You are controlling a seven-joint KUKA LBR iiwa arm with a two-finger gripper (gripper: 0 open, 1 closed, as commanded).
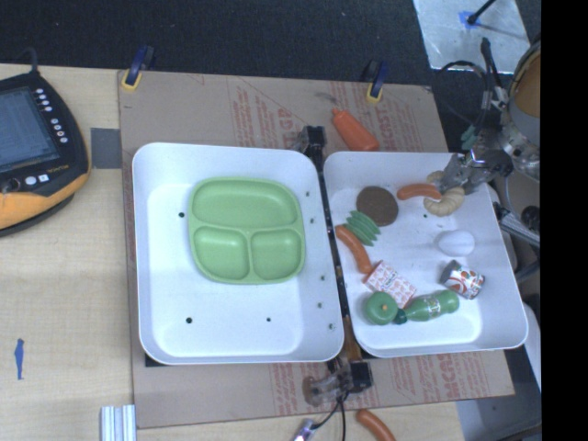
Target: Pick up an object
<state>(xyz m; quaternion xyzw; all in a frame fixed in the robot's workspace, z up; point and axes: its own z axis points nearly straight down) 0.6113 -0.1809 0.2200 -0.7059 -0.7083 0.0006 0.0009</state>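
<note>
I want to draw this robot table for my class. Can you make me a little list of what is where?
left bin: holds a green divided plate
right bin: holds toy foods
brown round piece: near the top of the right bin
white egg: right side of the bin
green bottle: lying near the front edge
tool: at the bin's top right corner, over a tan curved piece

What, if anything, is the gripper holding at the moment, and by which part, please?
It cannot be told. The gripper sits low over the tan curved piece at the right bin's far edge, but no grasp is visible.
</note>
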